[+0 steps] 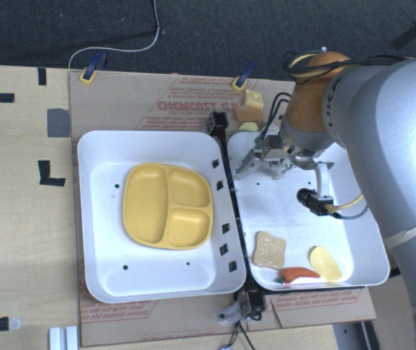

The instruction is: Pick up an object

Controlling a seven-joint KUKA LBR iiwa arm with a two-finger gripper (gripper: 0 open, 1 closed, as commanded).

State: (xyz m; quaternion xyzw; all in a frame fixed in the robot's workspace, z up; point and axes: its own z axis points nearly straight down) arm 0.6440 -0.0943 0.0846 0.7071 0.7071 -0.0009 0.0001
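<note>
Your arm (368, 115) looms over the right bin (360, 232), while the left bin (95, 195) holds a yellow divided plate (167, 204). The gripper (266, 159) hangs low at the right bin's far left corner, nothing between its parted fingers. You're mid-approach, I judge. Candidates lie well apart at the near edge: cracker (269, 250), yellow slice (326, 263), orange carrot-like piece (299, 274). Next, travel there and descend.

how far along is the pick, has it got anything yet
Nothing looks picked. The gripper is low at the far end of the right bin. The cracker, orange piece and yellow piece lie at the near end. Grasping and lifting remain.
</note>
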